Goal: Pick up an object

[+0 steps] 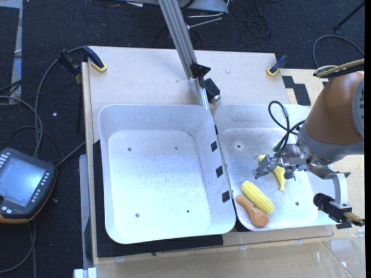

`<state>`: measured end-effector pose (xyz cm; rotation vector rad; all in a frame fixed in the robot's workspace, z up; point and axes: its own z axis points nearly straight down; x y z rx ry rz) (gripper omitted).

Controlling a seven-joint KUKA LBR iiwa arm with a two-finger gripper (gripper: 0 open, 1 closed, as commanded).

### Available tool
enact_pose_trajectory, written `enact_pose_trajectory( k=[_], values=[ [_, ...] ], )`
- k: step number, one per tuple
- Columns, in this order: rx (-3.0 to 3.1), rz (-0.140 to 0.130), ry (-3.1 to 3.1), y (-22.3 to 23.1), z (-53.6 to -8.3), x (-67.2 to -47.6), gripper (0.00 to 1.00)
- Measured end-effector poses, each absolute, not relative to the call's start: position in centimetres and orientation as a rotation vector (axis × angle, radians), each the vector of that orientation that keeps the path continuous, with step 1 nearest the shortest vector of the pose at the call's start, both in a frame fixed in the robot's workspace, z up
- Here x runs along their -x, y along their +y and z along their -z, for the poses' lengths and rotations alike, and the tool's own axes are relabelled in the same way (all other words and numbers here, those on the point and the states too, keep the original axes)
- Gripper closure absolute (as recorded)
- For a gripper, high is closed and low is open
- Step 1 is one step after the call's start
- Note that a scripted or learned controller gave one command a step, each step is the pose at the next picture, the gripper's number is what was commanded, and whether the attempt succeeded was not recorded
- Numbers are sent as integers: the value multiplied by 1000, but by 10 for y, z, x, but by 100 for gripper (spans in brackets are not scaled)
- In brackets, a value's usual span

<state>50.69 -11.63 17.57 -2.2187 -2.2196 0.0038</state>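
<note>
In the right bin [243, 126] lie three small toys. A yellow corn cob [257, 196] rests near the bin's front, and an orange drumstick-shaped piece [254, 211] touches it on the front-left side. A thin yellow piece [280, 177], shaped like a banana, lies just behind the corn. My gripper [271, 168] hangs low right over that yellow piece and hides part of it. Whether it touches the piece is unclear. The arm's orange band [342, 112] comes in from the right.
The left bin [116, 126] stands beside the right one, and their rims overlap in the middle. A slanted metal rail [182, 39] with a black fitting rises behind the bins. Yellow clamps [98, 67] sit at the bench's back corners. A teach pendant [20, 184] lies off the bench at the left.
</note>
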Motion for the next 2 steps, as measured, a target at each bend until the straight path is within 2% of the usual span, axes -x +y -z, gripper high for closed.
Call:
enact_pose_trajectory(
  k=[1, 2],
  values=[
    [2220, -3, -2219, -124, -130, -509, 0],
    [2221, 0, -2221, -123, -141, -510, 100]
  ],
)
